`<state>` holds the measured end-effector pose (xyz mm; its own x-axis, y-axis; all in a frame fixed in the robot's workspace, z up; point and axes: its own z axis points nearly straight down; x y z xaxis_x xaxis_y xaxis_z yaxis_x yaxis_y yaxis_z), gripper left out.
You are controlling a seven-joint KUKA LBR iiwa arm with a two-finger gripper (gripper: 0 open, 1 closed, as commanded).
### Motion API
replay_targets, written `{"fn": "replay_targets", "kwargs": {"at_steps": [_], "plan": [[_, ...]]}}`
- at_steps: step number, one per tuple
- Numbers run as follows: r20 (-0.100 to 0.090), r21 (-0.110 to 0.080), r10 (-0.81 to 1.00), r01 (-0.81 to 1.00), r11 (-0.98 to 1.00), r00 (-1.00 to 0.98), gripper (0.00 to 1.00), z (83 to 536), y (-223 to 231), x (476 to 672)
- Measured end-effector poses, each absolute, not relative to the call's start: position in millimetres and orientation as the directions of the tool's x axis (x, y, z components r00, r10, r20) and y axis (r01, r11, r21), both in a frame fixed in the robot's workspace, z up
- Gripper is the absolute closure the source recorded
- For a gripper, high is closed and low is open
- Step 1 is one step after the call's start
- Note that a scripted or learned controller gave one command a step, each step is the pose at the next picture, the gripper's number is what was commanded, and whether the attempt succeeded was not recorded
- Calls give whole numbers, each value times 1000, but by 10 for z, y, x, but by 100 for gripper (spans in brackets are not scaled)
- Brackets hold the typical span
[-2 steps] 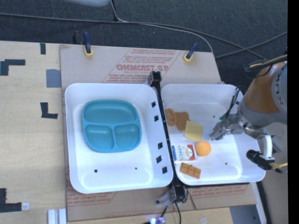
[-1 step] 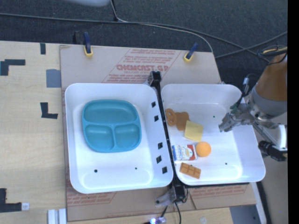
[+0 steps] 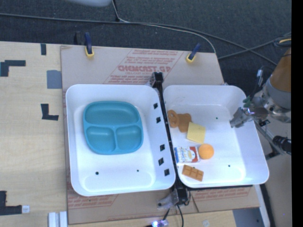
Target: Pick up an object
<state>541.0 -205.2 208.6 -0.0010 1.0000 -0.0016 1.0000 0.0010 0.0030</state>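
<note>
Two shallow white plastic bins side by side on a printed cardboard sheet (image 3: 142,66), the left bin (image 3: 72,141) and the right bin (image 3: 259,161) meeting along a dark seam with small black clips.

Nearest in the right bin, by its left wall: a flat brown rectangular waffle-like piece (image 3: 192,172). Just beyond it, a small white carton with red and blue print (image 3: 186,154), its label too small to read, and touching or almost touching it on the right, a small orange ball (image 3: 205,151). Farther again, a pale yellow square block (image 3: 196,132), tilted. Just past its far left corner, a lumpy brown rounded piece (image 3: 177,119), shape hard to make out, possibly two pieces overlapping.

In the left bin, roughly level with the yellow block: a teal plastic divided plate (image 3: 113,127), flat on the floor.

At the right wall of the right bin, well apart from all five objects: the grey two-finger gripper (image 3: 240,117), blurred and part-hidden by its own wrist. Open or shut: cannot tell. Arm cut off at the right.

Farthest: two blue-and-yellow clamps (image 3: 88,44) (image 3: 193,55) on the cardboard's far edge, and a thin black cable (image 3: 156,25) across the dark floor.
</note>
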Motion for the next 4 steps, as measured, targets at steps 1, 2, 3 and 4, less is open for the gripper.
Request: {"fn": "replay_targets", "kwargs": {"at_steps": [1,2,3,4], "plan": [[-3,6,1000,1000,2,-2,100,2717,-2085,5443],[-1,1,1000,1000,1,-1,100,2939,-2082,5449],[1,-2,1000,1000,5,-5,100,2876,-1595,5347],[2,-3,1000,1000,7,-7,100,2697,-988,5377]]}}
